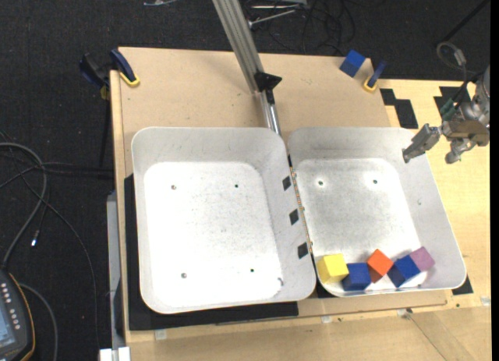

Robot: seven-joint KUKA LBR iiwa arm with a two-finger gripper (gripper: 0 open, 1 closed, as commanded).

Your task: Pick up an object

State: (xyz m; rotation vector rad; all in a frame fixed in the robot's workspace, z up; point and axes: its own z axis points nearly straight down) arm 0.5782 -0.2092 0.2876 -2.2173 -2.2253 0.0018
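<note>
On the light wooden tabletop [203,94] sit two shallow white plastic bins. The left bin [209,219] has only small dark specks on its floor. The right bin [362,203] holds five small blocks, all huddled in a row along its near edge: a yellow cube [334,266], a dark blue block [358,275], an orange cube [380,263], a second blue block [404,270] partly tucked behind its neighbours, and a pale purple cube [422,258]. The row runs left to right, rising slightly toward the right. A sixth blue cube [353,62] lies on the tabletop's far corner. At the right edge, the grey end effector [438,146] hangs over the bin's far right rim, well apart from the blocks, fingers spread wide, nothing between them; the arm is cut off.
</note>
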